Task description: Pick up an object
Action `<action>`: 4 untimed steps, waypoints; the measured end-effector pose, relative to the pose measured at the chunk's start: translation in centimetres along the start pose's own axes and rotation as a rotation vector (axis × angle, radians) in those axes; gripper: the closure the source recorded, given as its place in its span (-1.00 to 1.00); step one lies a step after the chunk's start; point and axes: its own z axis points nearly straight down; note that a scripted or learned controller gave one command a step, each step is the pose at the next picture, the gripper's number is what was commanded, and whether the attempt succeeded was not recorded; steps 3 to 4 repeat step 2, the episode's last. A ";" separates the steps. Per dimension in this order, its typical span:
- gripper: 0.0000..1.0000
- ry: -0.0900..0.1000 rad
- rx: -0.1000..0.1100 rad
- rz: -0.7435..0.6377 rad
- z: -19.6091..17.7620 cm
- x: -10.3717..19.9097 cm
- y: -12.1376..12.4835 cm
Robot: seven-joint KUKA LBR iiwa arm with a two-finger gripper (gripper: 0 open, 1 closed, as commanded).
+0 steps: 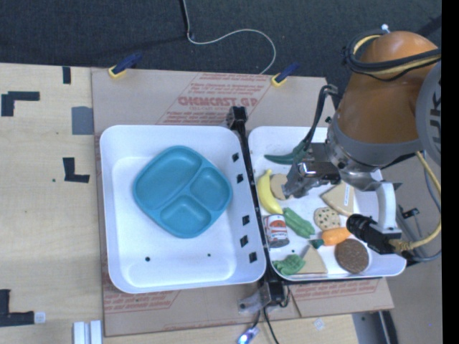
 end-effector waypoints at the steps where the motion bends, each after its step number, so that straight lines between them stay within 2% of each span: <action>1: 1.00 0.000 0.011 -0.003 7.0 3.9 0.1; 2: 1.00 0.000 -0.002 0.000 -1.3 1.7 0.0; 4: 1.00 0.000 -0.002 0.000 -1.3 1.7 0.0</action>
